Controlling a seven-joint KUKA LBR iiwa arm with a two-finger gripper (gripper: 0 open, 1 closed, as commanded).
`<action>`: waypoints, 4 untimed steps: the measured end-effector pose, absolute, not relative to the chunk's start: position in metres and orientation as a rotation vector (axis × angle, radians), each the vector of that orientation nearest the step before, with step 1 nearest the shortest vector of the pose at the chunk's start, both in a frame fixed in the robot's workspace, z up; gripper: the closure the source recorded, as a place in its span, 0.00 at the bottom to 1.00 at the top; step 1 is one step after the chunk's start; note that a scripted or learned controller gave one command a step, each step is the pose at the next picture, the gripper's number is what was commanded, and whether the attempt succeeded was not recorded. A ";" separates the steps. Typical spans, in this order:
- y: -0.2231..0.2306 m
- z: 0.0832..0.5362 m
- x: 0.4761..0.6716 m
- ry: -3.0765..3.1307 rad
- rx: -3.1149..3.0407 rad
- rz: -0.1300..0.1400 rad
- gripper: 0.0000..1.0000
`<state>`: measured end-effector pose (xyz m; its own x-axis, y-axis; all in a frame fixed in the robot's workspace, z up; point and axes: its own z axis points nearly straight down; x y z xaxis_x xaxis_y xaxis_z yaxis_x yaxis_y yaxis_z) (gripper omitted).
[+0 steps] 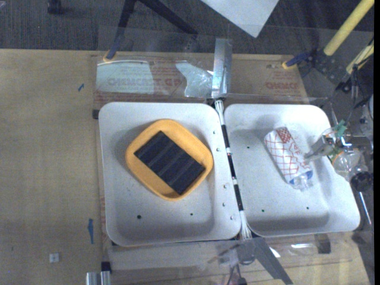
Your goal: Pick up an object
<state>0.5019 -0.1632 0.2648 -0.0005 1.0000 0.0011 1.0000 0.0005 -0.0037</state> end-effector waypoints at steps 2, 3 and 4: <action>-0.146 0.118 0.567 -2.344 -2.110 -0.010 0.00; -0.142 0.112 0.586 -2.455 -2.013 -0.012 0.00; -0.142 0.112 0.587 -2.457 -2.013 -0.013 0.00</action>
